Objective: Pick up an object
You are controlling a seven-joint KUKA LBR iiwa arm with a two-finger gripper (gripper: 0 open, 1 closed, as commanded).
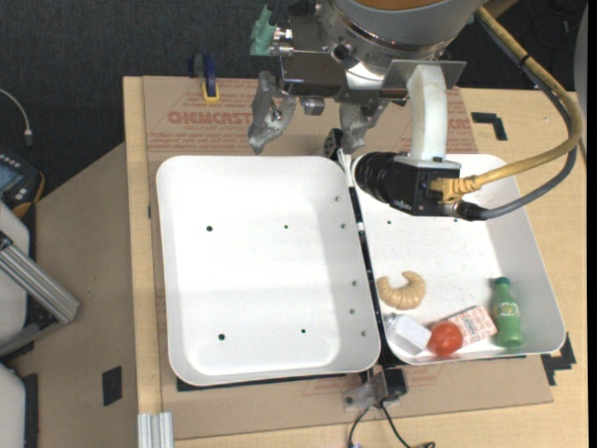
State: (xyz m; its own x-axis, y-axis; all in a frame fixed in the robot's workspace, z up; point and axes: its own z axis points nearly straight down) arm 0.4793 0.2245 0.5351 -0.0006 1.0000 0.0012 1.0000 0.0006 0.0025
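Note:
My gripper [308, 129] hangs high over the back rim of the bins, near where the two meet. Its grey fingers [266, 121] stand wide apart, open, with nothing between them. The right bin [448, 255] holds the objects, all at its front end: a beige croissant-shaped piece [403, 289], a red ball [446, 338], a red-and-white packet [474, 323], a small white piece [407, 332] and a green bottle [507, 312]. All of them lie well in front of the gripper and apart from it.
The left bin [261, 269] sits beside the right one, sharing a dark seam. A black cylinder [401, 183] with a yellow cable [522, 161] hangs from the arm over the right bin's back part. Brown cardboard [187, 110] borders the bins.

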